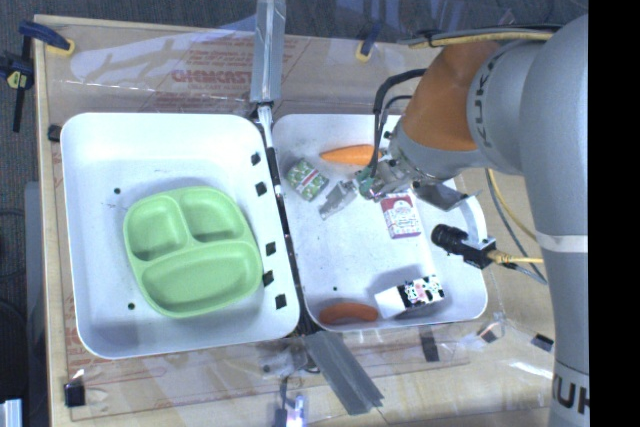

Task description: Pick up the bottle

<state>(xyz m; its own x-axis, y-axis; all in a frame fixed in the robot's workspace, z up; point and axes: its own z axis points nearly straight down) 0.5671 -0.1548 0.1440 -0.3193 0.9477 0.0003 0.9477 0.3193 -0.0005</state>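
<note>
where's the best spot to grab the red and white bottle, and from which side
Probably the middle of the bottle, across its narrow width, coming straight down from above: it lies flat on the right bin floor, with bare floor along both long sides.

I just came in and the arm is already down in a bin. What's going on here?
The grey arm reaches into the right bin, its claw low among the items there, beside a carrot and a small green packet. A red-and-white bottle lies flat just right of the claw, not lifted. A sausage and a cow-patterned carton sit near the front wall. The left bin holds a green divided plate.
</note>
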